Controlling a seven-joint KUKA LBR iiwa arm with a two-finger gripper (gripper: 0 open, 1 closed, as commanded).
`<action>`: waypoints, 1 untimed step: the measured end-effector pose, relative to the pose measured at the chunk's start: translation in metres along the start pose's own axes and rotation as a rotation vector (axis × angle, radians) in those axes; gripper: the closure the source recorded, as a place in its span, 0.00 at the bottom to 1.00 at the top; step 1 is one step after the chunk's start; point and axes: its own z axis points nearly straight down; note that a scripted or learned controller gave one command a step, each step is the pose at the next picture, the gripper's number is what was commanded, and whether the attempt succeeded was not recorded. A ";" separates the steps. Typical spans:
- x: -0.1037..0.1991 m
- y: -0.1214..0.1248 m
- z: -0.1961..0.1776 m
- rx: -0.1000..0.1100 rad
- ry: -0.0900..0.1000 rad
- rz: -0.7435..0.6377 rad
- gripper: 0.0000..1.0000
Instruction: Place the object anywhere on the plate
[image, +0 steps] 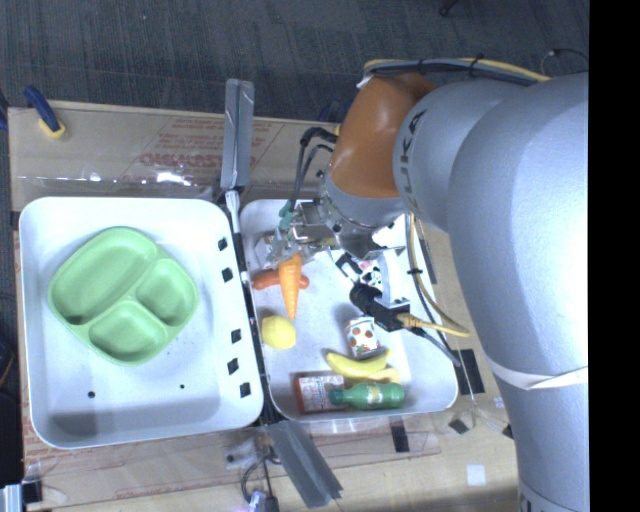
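Plate first: a pale green plastic plate with three moulded compartments (122, 292) lies in the left shallow white bin (60, 420), toward that bin's upper left, and nothing rests on it. The right shallow white bin (320, 330) sits just beside it, the two parted by a grey divider strip (238, 300), and both stand on a wooden table (130, 140).

In the right bin an orange plastic carrot (290, 283) hangs or stands nearly upright with its tip downward, near the bin's upper left. The pincer (293, 243) is directly above the carrot's thick top end and appears to touch it; whether the fingers are closed on the carrot or only over it cannot be told, since the wrist hardware blocks the view. A small red-orange piece (265, 281) lies just left of the carrot, touching or nearly touching it.

Below the carrot, a round yellow lemon-like toy (279, 332) sits by the bin's left wall. Further right, a small red-and-white can (364, 336) stands tilted, with a yellow plastic banana (360, 366) just under it. Along the bin's lower edge a red packet (313, 391) and a green bottle with a yellow label (368, 396) lie side by side, touching.

The grey arm with an orange band (480, 200) reaches in from the right and covers the bin's upper right part. A blue-and-yellow clamp (44, 112) grips the table's far left corner.
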 end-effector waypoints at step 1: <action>0.053 0.005 0.001 0.004 0.000 -0.263 1.00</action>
